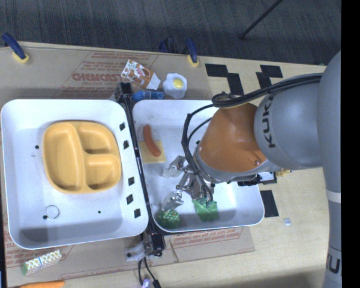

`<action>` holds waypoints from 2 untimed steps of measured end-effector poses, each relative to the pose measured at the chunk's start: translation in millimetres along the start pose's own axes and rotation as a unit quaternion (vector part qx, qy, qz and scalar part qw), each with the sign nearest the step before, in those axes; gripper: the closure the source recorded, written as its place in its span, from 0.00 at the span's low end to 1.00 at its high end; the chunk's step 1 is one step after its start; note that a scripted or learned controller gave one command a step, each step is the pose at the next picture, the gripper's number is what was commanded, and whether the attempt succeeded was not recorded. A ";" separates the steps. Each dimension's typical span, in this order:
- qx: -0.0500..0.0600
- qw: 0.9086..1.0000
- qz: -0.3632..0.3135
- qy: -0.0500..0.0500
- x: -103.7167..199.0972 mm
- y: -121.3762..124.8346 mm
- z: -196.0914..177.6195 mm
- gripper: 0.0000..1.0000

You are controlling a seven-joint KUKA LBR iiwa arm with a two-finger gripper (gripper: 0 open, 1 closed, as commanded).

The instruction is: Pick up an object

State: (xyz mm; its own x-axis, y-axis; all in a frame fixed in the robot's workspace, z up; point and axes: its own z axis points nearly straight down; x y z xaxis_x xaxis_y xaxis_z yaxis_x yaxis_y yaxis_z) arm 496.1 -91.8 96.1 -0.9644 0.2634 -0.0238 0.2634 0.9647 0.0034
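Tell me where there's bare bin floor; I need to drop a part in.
Left bin: bare strips all around the yellow tray. Right bin: bare at the far end beyond the sausage. Near end is crowded by the gripper and green items.

Claw low in right bin, beside green toy.

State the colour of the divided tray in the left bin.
Yellow tray, seen in the camera view.

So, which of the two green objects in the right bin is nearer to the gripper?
The right green object, just below the gripper; the rounder one lies further left.
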 end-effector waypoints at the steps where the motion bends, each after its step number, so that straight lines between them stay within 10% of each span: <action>1: 0.000 1.000 0.000 0.000 0.0 0.0 0.0 0.00; 2: 0.000 1.000 0.000 0.000 0.0 0.0 0.0 0.00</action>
State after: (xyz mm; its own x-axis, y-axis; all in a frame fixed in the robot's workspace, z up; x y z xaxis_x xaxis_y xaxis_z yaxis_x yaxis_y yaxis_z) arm 496.1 -91.8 96.1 -0.9644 0.2634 -0.0238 0.2634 0.9647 0.0034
